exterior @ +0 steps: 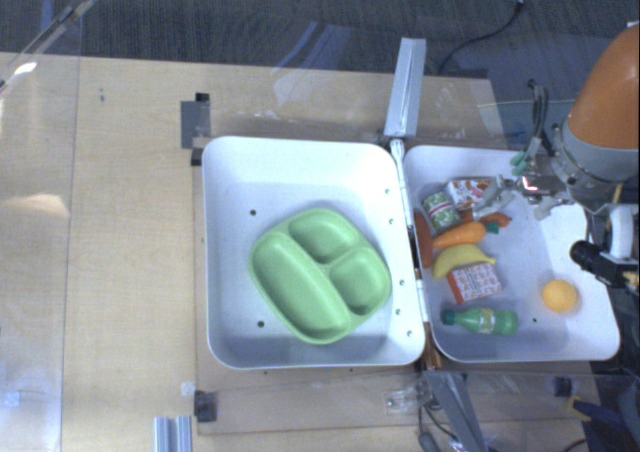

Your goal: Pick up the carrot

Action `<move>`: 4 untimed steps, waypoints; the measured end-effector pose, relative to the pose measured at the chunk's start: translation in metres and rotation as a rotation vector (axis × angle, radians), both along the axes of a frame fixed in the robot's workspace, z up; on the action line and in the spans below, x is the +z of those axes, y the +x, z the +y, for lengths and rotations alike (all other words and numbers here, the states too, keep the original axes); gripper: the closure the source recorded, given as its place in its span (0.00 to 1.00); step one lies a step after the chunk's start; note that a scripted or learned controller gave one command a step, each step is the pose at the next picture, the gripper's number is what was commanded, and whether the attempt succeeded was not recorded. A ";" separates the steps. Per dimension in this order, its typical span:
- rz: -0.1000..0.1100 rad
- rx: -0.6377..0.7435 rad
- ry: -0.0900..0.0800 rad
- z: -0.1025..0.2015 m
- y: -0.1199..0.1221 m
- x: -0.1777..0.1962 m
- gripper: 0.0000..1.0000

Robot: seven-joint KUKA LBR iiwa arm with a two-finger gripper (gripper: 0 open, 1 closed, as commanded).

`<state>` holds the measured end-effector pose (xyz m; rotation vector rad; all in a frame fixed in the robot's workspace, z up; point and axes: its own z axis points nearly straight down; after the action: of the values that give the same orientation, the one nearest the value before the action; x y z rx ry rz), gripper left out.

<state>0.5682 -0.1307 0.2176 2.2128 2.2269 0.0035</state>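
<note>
The carrot lies untouched at the right bin's nine o'clock side, above a banana. The pincer hovers at its two o'clock; I cannot tell its spread. Approach step, I'd say: next, descend left over it.

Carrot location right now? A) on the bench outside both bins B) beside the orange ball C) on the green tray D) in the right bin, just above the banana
D: the carrot lies in the right bin, directly above the banana.

The carrot lies in the right bin, just behind the banana.
</note>
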 end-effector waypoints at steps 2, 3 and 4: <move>-0.022 0.370 -0.027 0.023 -0.015 -0.124 0.00; 0.000 0.648 -0.017 0.016 0.033 -0.127 0.00; -0.015 0.650 -0.022 0.019 0.037 -0.114 1.00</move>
<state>0.6056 -0.1120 0.1034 1.3744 2.7942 -0.0034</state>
